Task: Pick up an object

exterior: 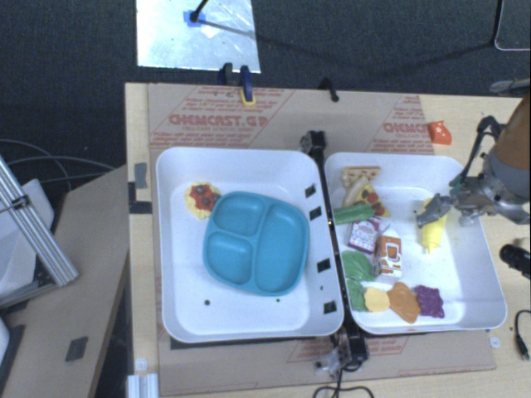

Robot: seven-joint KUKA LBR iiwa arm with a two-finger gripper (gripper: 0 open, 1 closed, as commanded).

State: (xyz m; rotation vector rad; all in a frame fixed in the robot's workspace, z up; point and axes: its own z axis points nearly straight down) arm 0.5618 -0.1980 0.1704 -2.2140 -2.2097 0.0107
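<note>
A grey robot arm reaches in from the right over the right-hand white bin, its hand low above a yellow toy banana near the bin's right side; whether the hand is spread or pressed together cannot be told. Further left in that bin lie small toy foods, among them purple grapes and a pizza slice. The left bin holds a blue divided plate, with a small pizza toy beside it.

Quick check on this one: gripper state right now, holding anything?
Gripper: over the right bin, just above the yellow toy; grip state cannot be told, and nothing is seen held.
</note>
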